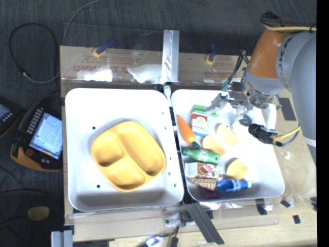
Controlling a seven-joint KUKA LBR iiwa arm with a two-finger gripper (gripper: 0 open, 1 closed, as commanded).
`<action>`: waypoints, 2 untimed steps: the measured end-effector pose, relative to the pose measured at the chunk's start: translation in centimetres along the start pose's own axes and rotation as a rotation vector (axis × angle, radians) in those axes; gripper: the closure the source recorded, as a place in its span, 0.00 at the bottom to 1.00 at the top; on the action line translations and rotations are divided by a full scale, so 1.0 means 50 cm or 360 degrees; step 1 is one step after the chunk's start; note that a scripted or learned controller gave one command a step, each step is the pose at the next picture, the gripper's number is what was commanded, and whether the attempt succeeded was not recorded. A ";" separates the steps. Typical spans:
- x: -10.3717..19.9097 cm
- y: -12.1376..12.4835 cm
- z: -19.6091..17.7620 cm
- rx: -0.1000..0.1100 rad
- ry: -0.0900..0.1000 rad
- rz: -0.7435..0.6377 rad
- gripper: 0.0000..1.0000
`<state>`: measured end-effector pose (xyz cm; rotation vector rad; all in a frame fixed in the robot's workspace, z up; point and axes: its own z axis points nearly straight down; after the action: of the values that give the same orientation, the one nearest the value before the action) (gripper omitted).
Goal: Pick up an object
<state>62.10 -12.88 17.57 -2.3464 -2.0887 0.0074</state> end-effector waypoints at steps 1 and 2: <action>0.066 0.042 0.171 -0.0017 -0.0005 -0.0376 0.00; 0.068 0.043 0.153 -0.0019 -0.0006 -0.0379 1.00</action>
<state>64.60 -9.79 9.90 -2.0890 -2.3608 -0.0011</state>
